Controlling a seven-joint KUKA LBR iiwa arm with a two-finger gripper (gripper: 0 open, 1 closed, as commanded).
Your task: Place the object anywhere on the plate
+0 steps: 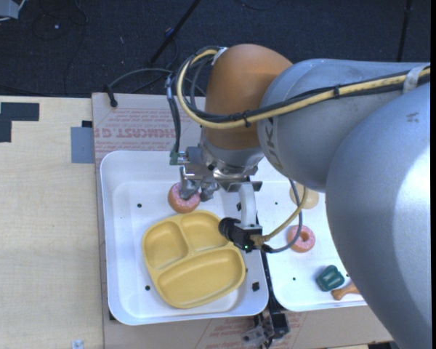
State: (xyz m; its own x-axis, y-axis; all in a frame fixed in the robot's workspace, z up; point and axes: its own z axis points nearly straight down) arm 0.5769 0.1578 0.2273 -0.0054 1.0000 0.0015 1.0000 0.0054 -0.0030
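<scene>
A yellow divided plate lies in the left white bin, towards its front right. A pink frosted donut sits just past the plate's far rim, off the plate. My gripper hangs right over the donut's near-right side and partly covers it. I cannot see whether the donut is held or resting on the bin floor. The grey arm with its orange band comes in from the right and hides much of the right bin.
In the right bin lie a second pink donut, a teal block and an orange piece at the arm's edge. A pale round thing peeks out beside the arm. A black camera fitting overhangs the plate's right rim.
</scene>
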